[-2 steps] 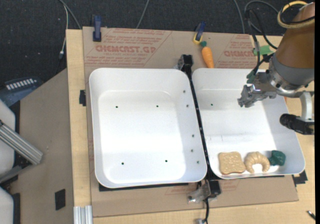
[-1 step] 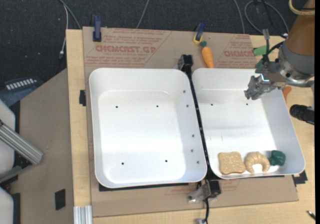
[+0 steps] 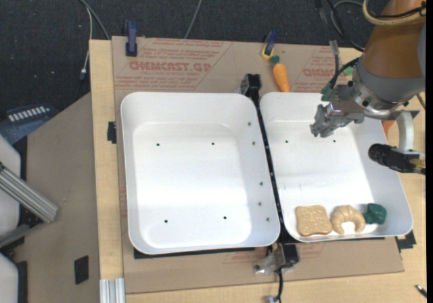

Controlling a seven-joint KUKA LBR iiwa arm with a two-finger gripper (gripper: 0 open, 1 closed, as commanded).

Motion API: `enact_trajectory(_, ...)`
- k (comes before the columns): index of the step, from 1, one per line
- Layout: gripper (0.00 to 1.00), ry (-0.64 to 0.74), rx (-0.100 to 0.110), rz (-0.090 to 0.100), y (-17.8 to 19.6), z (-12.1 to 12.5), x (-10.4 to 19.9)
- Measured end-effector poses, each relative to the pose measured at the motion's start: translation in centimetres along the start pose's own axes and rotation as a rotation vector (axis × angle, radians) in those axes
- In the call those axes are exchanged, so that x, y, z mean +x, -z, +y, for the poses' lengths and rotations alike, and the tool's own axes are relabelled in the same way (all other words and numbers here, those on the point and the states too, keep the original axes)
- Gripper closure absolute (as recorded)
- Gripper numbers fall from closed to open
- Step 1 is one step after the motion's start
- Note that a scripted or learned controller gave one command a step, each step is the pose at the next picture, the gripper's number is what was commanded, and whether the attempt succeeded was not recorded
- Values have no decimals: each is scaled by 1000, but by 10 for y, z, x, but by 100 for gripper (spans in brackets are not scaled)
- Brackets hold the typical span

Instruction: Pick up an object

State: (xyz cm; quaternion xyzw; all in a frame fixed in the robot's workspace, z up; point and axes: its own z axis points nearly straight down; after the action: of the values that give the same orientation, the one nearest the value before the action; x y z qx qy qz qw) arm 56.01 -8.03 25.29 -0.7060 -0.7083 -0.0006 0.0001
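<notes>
Three small objects lie along the near edge of the right bin point(image 3: 298, 159): a tan cracker-like square point(image 3: 313, 220), a pale croissant shape point(image 3: 348, 218) and a dark green lump point(image 3: 375, 213). My gripper point(image 3: 327, 121) hangs over the far part of the right bin, well away from those objects. Nothing shows between its fingers. An orange carrot point(image 3: 280, 76) lies on the cardboard beyond the right bin.
The left bin point(image 3: 135, 159) sits beside the right one, their rims touching at a black clamp point(image 3: 252, 83). Blue clips point(image 3: 130, 36) hold the cardboard at the far edge. A black cylinder point(image 3: 396, 157) juts over the right bin's right rim.
</notes>
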Motion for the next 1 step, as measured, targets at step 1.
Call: enact_trajectory(1, 100, 1, 0, 0, 3, 0, 49)
